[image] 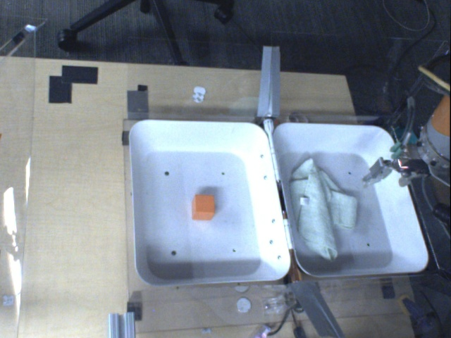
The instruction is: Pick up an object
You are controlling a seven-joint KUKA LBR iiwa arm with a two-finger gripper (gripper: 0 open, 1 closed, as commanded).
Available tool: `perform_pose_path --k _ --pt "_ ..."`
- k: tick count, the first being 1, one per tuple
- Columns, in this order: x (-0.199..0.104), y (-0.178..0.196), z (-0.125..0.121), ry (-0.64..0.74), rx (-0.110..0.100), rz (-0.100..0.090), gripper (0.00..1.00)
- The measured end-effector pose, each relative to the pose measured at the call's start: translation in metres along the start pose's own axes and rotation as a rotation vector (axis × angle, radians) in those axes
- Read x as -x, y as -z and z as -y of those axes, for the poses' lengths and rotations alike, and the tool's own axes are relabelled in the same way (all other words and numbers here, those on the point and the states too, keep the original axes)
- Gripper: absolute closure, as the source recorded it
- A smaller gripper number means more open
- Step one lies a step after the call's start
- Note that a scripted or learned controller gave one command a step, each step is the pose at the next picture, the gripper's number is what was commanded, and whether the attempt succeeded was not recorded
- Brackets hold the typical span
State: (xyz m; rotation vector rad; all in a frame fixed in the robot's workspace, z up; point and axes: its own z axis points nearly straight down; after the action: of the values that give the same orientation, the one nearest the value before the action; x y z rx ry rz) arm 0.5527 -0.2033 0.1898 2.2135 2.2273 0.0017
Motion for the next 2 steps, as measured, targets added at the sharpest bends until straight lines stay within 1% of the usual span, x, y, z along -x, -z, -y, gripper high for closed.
perform_pose_path --k 1,2 --pt "0.002 -0.092 -0.005 0.073 0.007 0.002 0.0" --pt "0.001 -0.081 -0.007 0.073 0.011 0.002 1.0"
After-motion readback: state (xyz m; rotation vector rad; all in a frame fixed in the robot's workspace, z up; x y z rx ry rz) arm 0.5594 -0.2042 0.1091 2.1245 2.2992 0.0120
